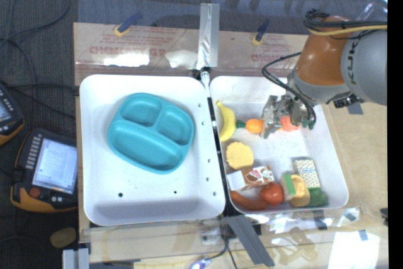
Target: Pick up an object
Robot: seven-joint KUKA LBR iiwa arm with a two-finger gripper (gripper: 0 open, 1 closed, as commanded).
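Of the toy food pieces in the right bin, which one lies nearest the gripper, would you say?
The small orange ball: it sits just left of the gripper, while the banana and yellow round piece lie farther off.

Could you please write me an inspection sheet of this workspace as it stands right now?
Surface: two shallow white bins side by side, left bin and right bin, on a bench.
Job's things: in the right bin, a banana, small orange, round yellow piece, printed carton, tomato, patterned box and a reddish toy by the gripper.
Clutter: a blue divided tray in the left bin.
Grippers: gripper low in the right bin's far part; finger state cannot be judged.
Cables: black cable along the arm; another loops on the floor.
Surroundings: a handheld pendant on dark carpet.
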